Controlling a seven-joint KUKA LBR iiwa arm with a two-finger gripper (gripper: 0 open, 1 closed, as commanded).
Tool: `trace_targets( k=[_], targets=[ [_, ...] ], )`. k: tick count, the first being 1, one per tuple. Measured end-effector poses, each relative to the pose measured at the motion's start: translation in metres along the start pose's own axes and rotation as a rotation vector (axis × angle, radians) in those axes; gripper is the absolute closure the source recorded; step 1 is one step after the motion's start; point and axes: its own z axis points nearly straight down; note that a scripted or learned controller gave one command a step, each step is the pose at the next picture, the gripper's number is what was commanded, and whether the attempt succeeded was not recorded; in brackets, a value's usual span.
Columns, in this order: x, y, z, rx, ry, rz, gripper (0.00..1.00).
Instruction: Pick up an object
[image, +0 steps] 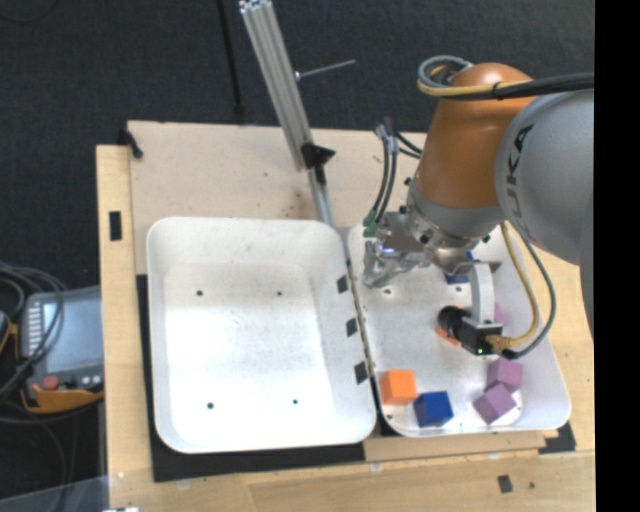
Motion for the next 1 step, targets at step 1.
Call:
trace_targets(
  k=[1],
  targets=[
    [0.0487, 0.0033, -0.0003, 0.0, 0.0, 0.0, 1.0]
  ],
)
